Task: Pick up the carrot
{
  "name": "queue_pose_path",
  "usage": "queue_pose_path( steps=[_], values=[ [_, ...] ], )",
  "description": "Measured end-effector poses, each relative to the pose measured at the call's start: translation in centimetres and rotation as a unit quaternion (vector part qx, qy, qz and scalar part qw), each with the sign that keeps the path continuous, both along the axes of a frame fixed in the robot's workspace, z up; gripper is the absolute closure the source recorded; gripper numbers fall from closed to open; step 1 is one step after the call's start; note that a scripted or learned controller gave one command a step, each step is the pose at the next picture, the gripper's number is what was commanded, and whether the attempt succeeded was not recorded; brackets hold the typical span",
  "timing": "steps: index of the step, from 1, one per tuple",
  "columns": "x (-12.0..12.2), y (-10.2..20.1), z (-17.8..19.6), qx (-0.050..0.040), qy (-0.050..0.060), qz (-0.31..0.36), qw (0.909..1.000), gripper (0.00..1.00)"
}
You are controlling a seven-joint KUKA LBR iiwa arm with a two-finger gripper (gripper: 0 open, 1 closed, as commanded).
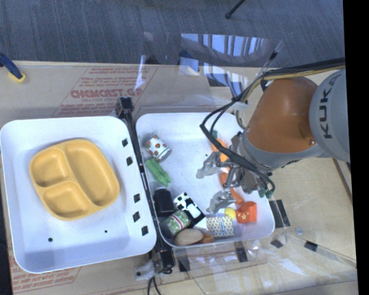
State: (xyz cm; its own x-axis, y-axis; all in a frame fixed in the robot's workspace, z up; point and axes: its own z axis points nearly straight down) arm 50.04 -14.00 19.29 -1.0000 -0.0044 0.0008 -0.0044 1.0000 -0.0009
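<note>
Your arm point(282, 123) reaches in over the right bin point(183, 128), orange band uppermost, with the tool point(218, 184) low over that bin's right half. The two metal fingers point(207, 169) stand spread apart, one nearer the bin's middle and one nearer its front edge, so you can read the tool as open with nothing clamped. The carrot point(231, 194) lies just beside the tool, partly hidden under the wrist, its orange body showing between the fingers and the red block point(247, 212) near the front right corner. Along the front edge sit a striped can point(177, 223), a black-and-white cow toy point(189, 205), a brown potato-like piece point(189, 237) and a patterned box point(219, 226). A green pod point(157, 172) and a small tin point(157, 148) lie near the left wall. The left bin point(29, 244) carries a yellow divided plate point(74, 178).
</note>
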Motion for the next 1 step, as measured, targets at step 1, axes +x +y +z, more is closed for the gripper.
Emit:
queue_pose_path(
  steps=[1],
  values=[
    [6.32,-6.30,-8.40,0.0005,0.001,-0.096,0.9954,0.00]
  ],
)
